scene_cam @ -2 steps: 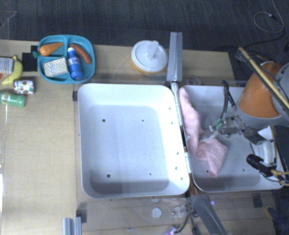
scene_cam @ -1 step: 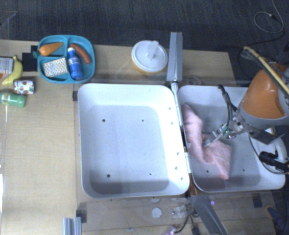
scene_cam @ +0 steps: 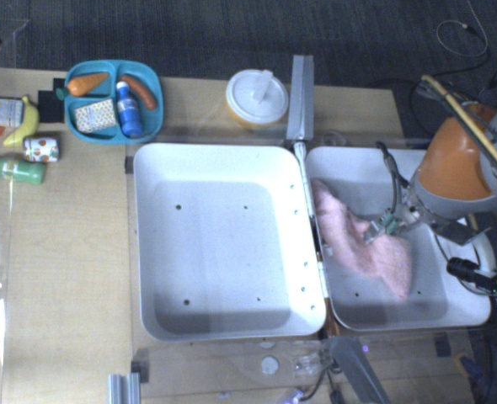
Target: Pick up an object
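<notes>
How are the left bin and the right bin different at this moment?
The left bin has a bare floor with small dark dots; the right bin holds a pink cloth. The gripper is over the right bin, not the left bin. Both are shallow and white.

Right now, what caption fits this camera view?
Robot gripper reaches down onto a pink cloth in the right bin.

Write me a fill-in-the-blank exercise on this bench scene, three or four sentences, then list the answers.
1. The pink cloth lies in the ______ of the two white bins.
2. The gripper is down at the cloth's ______ edge.
3. The blue divided tray sits on the bench beyond the ______ bin.
4. The banana lies to the ______ of that tray.

Answers: right; right; left; left
</notes>
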Controlling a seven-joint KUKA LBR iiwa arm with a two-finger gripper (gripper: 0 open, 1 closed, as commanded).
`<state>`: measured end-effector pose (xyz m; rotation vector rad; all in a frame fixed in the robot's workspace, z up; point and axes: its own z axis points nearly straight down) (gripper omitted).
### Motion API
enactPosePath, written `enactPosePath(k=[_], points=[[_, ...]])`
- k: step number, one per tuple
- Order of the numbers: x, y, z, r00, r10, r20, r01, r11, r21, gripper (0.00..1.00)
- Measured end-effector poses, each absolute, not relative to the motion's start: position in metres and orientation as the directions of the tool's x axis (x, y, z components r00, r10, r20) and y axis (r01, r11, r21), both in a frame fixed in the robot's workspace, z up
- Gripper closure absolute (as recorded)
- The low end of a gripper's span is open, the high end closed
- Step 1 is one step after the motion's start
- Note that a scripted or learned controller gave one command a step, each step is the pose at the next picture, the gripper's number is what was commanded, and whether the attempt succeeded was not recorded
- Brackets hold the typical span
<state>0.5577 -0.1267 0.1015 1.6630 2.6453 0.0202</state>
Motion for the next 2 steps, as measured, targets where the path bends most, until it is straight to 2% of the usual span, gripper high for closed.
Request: enactPosePath(k=[1,2], points=[[0.562,-0.165,0.093,-0.532,0.847,-0.013,0.847,0.532,0.016,1.0],[0.593,-0.136,0.177,-0.515,0.857,-0.002,0.857,0.515,0.003,1.0]])
